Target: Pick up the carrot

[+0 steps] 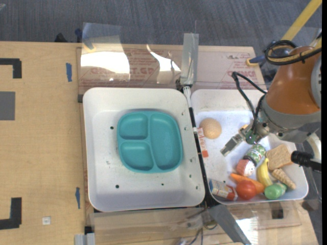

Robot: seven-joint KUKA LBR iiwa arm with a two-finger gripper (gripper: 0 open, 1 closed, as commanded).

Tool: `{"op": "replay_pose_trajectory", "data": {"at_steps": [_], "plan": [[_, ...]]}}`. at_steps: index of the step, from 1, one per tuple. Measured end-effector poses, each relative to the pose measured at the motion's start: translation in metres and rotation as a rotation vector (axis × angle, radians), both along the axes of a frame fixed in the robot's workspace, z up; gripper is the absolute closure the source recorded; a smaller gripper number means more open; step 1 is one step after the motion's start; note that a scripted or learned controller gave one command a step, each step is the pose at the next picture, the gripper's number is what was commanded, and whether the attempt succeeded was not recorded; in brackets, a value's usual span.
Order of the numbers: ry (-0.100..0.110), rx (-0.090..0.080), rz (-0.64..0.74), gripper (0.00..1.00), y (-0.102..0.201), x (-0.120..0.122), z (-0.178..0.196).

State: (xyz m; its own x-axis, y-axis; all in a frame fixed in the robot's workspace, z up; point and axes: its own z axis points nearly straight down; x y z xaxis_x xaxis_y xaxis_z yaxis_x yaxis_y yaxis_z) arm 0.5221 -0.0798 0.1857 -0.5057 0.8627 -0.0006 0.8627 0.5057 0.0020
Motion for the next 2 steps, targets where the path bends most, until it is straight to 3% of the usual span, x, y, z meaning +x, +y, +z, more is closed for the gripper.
{"op": "replay_pose_trajectory", "data": {"at_steps": [1, 2], "plan": [[0.004, 0.001, -0.239, 0.00, 0.040, -0.042, -0.002], [-0.003, 0.000, -0.246, 0.00, -0.013, -0.033, -0.091]]}}
